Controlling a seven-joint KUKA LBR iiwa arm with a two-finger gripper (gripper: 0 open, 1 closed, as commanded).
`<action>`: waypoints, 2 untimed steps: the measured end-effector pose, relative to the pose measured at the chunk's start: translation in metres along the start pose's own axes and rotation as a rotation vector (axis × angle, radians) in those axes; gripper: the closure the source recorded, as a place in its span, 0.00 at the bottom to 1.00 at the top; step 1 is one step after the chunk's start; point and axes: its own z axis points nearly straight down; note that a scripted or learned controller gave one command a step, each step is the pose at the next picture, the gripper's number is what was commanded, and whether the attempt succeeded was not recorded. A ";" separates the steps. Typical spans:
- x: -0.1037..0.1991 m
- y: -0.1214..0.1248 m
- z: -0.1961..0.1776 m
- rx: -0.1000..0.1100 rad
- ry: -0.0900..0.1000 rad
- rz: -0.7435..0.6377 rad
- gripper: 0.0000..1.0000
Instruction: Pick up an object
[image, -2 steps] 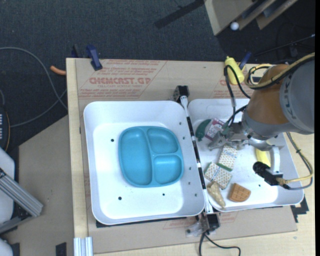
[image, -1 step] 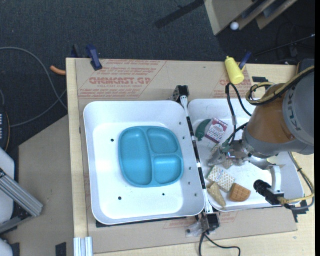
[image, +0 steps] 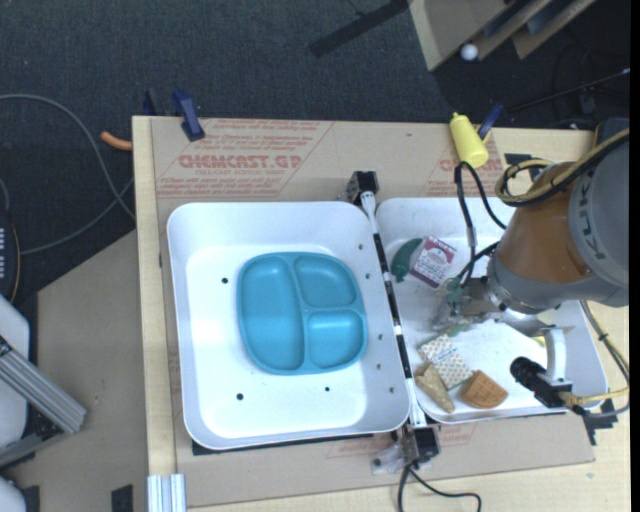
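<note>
Object nearest the gripper: a pale checkered flat packet (image: 445, 358), which we find on the floor of the right shallow white bin (image: 492, 345), just below the two-finger gripper (image: 458, 305). We note the gripper low over the middle of that bin, at the end of the grey arm with its orange band (image: 545, 250); we cannot tell whether it is apart or together, and we see nothing held in it.

Touching the packet's lower edge lies a tan wedge-shaped piece (image: 433, 386), and just beside that a brown rounded flat piece (image: 485, 390), both at the bin's near wall. Above the gripper we record a small maroon-and-white box (image: 433, 261), with a dark green object (image: 403, 260) next to it against the dividing wall.

The left shallow white bin (image: 185, 240) holds one light blue plastic plate (image: 300, 310) with three compartments, lying flat near its centre. Both bins rest on a brown cardboard sheet with red print (image: 240, 160).
</note>
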 end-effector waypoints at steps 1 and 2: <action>0.054 0.051 -0.091 0.000 0.001 -0.003 1.00; 0.097 0.036 -0.105 0.005 0.002 -0.003 1.00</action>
